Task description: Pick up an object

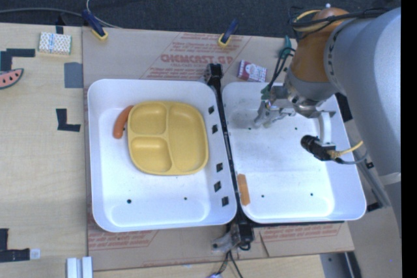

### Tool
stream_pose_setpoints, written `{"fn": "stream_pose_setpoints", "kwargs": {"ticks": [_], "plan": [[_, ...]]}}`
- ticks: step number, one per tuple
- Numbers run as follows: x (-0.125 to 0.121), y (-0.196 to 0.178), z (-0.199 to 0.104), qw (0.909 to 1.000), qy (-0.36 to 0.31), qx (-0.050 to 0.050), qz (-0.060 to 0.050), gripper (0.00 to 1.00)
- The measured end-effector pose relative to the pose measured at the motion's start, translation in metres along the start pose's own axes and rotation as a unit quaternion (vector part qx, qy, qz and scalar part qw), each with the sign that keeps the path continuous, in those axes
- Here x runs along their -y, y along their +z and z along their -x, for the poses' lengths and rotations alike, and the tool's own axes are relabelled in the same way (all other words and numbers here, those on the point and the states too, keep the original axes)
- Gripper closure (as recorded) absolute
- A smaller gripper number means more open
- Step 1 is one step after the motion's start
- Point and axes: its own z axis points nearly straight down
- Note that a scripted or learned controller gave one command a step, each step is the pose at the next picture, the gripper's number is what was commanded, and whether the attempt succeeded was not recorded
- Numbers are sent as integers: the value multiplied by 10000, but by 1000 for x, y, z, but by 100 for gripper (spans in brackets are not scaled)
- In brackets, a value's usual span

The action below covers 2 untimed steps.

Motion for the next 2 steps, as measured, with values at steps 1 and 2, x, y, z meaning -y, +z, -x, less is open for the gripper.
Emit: {"fn": "stream_pose_setpoints", "kwargs": {"ticks": [1, 2], "plan": [[0, 0, 0, 10000, 0, 5, 0, 0], [-3, 38, -3, 10000, 12, -30, 4, 0]]}}
